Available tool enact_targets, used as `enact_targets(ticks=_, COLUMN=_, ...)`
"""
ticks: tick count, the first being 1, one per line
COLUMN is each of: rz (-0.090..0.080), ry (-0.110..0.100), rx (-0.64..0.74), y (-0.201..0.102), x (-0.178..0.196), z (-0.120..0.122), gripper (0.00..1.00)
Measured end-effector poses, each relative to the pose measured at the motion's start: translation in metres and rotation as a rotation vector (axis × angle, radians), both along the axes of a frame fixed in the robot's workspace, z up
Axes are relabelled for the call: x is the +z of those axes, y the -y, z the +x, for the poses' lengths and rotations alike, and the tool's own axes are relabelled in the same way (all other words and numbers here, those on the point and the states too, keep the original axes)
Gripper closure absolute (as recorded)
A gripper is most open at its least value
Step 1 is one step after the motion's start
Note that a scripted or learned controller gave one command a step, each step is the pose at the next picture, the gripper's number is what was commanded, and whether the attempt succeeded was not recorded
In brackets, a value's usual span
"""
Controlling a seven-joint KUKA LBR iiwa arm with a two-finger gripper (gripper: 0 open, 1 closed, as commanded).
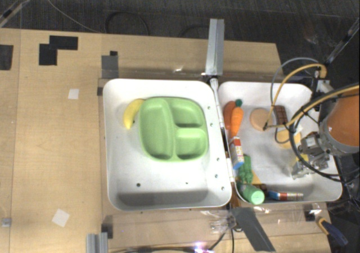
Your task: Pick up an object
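Observation:
The right bin [281,187] holds an orange carrot [235,120] with a green top, lying along its left wall. A tan round disc [259,118] and a small brown bar [280,115] lie near the bin's back. A red-and-white tube [237,149], a green bottle [250,189] and a thin marker [284,195] sit in the front left corner. My gripper [305,162] hangs low over the right side of this bin, apart from all of these. A yellowish item [288,143] is partly hidden just behind it.
In the left bin [163,193] a green divided tray [171,128] lies with a yellow banana [131,113] at its left edge. Yellow and black cables [292,86] loop over the right bin's back right. A metal post [215,46] stands behind the bins.

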State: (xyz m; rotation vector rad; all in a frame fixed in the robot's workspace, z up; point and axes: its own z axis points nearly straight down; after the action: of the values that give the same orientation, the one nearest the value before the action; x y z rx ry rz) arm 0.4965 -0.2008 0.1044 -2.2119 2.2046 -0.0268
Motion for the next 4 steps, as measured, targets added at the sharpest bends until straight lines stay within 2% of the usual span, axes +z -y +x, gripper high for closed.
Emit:
enact_targets(ticks=1, rz=0.0, ry=-0.011, rx=-0.045, y=-0.084, x=0.102, z=0.008, gripper=1.0)
enact_targets(ticks=2, rz=-0.003, ry=-0.018, rx=0.313, y=-0.014, x=0.098, z=0.086, gripper=1.0)
enact_targets(ticks=3, rz=-0.003, ry=-0.018, rx=0.314, y=-0.015, x=0.098, z=0.087, gripper=0.0)
enact_targets(ticks=4, rz=-0.009, ry=-0.009, rx=0.362, y=-0.006, x=-0.013, z=0.123, gripper=0.0)
